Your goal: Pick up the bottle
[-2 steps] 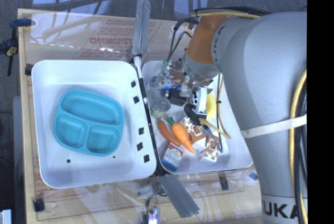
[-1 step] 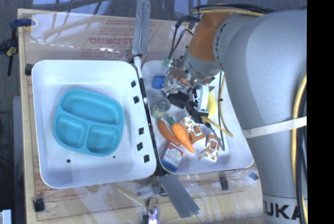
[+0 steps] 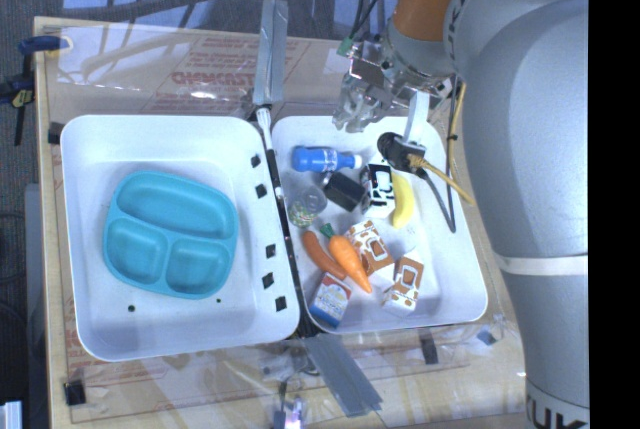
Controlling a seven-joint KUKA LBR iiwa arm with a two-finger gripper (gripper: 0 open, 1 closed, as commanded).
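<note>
Bottle [image 3: 325, 159], clear plastic with blue cap, flat below gripper [image 3: 357, 112] of unclear spread

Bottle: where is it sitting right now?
The bottle lies on its side near the back of the right bin, just right of the divider, with the black block beside it and the gripper just above.

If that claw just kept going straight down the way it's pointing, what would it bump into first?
Probably the right bin's bare white floor near its far rim. The gripper points down there, slightly beyond the blue bottle. Depth is hard to judge, so it might graze the bottle.
</note>
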